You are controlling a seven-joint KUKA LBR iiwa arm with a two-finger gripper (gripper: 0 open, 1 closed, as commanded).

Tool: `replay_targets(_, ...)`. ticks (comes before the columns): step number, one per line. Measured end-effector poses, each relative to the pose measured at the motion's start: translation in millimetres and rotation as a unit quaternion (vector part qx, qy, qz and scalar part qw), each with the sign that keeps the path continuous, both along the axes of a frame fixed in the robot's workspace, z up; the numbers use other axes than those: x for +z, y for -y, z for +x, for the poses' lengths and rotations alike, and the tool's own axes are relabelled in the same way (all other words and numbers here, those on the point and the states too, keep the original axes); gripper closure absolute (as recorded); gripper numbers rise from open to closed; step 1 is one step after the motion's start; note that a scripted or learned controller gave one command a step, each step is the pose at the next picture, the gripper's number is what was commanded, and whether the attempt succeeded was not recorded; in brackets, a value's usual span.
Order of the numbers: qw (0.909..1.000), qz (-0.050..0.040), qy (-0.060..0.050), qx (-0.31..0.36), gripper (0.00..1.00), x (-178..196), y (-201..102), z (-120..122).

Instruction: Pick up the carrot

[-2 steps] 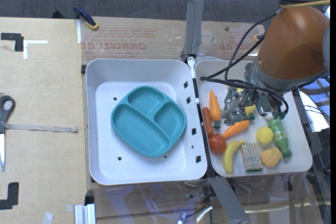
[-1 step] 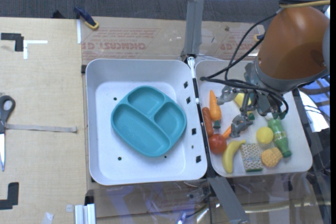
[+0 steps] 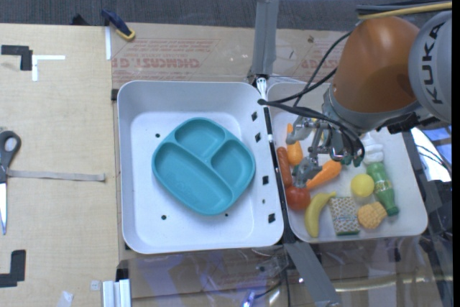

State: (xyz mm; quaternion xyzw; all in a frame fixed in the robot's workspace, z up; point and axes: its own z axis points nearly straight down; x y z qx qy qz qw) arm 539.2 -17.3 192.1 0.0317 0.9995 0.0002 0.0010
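Nearest the lens, bulking at upper right: orange-banded arm (image 3: 377, 65). Below it, jaws (image 3: 320, 154) low in the right bin (image 3: 410, 226); spread impossible to tell. Just beside and below them, carrot (image 3: 325, 173), long axis slanting lower-left to upper-right, not visibly gripped.

Readable on the grey arm (image 3: 435, 61) at the right edge: "KUKA" in black capitals, running vertically. On the cardboard sheet (image 3: 187, 54) behind the bins: red printed lettering, upside down and too blurred to make out. Nothing else legible.
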Motion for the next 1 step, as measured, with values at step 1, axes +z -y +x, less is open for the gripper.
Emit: replay_targets(1, 1.0000, -0.0001, 0.000, 0.000, 0.00, 0.0, 0.1, 0.0)
